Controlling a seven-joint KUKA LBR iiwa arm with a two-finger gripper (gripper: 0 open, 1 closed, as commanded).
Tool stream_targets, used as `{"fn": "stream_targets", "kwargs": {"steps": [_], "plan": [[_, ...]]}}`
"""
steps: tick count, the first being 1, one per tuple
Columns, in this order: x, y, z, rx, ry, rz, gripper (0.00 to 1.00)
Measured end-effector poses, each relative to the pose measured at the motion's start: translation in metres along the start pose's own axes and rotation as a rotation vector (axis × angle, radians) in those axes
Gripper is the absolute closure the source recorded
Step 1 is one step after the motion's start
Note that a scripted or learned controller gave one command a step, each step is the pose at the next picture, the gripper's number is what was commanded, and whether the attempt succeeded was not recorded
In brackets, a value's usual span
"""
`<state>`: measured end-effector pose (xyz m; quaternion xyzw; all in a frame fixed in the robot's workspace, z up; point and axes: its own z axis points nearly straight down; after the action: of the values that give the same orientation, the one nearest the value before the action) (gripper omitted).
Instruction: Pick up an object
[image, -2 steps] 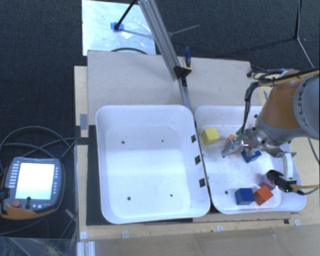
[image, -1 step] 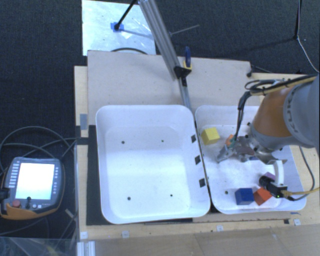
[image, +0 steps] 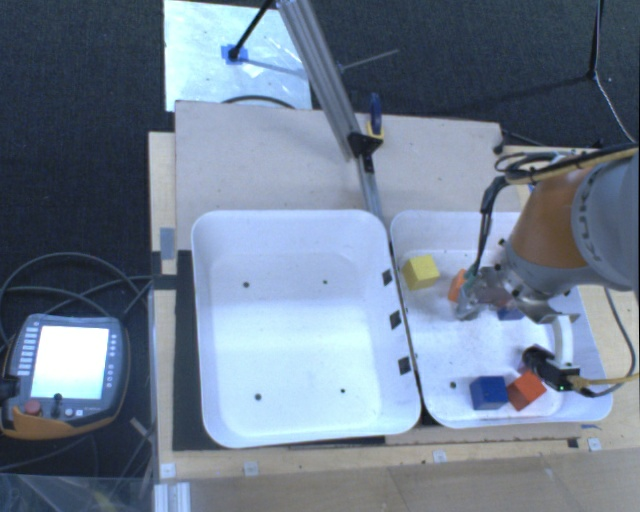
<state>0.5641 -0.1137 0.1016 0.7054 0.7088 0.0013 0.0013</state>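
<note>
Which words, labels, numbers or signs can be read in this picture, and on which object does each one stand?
No text can be read.
Teach pendant on the floor at left: its screen shows plain white, and the marks on its buttons are too small to read.
Yellow block, blue block and orange block in the right bin: no markings seen.

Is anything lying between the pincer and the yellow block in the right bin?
Nothing visible does. The pincer hangs low over the right bin, with an orange piece right beside it. The yellow block sits to the camera's left, across bare white floor. The blue block lies nearer the front rim.
</note>
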Motion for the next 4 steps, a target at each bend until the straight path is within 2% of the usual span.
{"fn": "stream_targets", "kwargs": {"steps": [2, 3, 4], "plan": [[0.006, 0.000, -0.088, -0.002, -0.001, 0.000, 1.00], [0.008, -0.002, -0.152, -0.006, -0.002, -0.001, 1.00], [0.063, 0.009, -0.144, 0.001, 0.002, -0.005, 1.00]]}}
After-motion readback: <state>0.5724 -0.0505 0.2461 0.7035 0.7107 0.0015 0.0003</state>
